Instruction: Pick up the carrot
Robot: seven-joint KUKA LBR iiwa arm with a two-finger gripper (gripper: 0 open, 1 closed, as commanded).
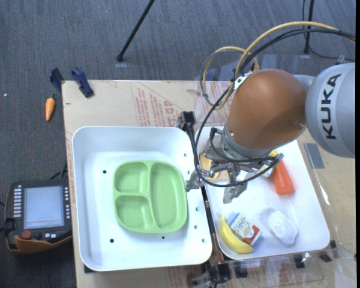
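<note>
We see the arm (270, 110) hanging over the right bin (315, 212), hiding much of it; its tool (228, 176) sits at the bins' shared edge, and we cannot tell its state. Two bins; left bin (87, 161) holds one green tray (150, 195). One carrot (282, 178) lies beside the arm, plus one banana (231, 237), one small carton (244, 227), one white lump (282, 227).

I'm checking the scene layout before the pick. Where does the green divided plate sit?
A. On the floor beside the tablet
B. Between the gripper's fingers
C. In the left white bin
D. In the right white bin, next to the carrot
C: the green divided plate lies flat on the floor of the left white bin, while the carrot lies in the right white bin under the arm.
</note>
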